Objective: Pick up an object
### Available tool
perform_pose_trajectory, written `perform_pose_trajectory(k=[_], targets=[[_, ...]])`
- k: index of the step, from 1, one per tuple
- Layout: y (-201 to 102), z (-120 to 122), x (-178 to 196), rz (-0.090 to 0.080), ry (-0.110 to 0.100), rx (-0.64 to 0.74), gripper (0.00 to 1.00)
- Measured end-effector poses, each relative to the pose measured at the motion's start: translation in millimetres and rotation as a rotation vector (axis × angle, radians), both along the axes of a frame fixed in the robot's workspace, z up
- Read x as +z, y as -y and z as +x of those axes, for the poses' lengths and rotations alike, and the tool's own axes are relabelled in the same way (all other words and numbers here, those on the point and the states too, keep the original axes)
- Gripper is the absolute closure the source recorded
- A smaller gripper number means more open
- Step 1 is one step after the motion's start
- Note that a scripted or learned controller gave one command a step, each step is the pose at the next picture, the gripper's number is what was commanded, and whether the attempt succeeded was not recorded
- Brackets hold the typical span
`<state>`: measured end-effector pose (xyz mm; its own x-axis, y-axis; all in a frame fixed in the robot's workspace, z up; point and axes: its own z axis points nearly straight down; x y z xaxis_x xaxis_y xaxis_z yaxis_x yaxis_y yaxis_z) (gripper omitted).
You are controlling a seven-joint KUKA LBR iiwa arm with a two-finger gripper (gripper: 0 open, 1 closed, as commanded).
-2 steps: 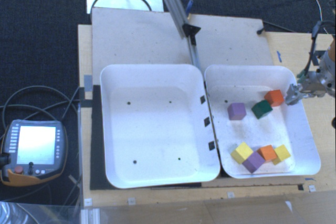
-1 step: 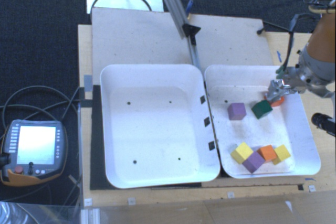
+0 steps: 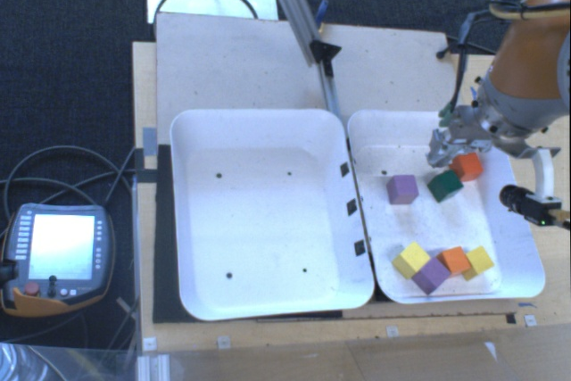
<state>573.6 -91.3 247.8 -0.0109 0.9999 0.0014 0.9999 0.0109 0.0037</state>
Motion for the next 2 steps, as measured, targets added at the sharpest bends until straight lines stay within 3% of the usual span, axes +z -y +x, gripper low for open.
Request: perform_pose_trajectory(k=[2], targets=[[-114, 5, 1, 0.001, -0.002, 0.001, 1.00]])
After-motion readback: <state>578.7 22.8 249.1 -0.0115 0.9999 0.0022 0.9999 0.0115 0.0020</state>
